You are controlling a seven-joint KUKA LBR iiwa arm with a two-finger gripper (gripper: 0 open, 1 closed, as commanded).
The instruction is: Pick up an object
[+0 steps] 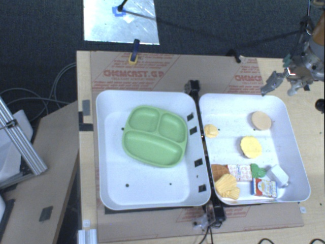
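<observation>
Objects for picking all sit in the right bin (293, 136), so I read it as the source and any of them would do. Along its near edge I see a crinkled yellow piece (227, 186), a small red-and-white carton (263, 188) and a white cup (279, 175) tipped on its side by the near right corner, crowded together and awkward to separate. Further in, a yellow disc (251, 147) lies alone mid-bin, with a tan disc (261, 120) toward the far edge, both easier targets in my judgement. The left bin (109, 136) carries a green divided tray (155, 136). At the far right edge of the table, the gripper (284, 83) hovers outside the right bin with its jaws spread apart and nothing between them.
</observation>
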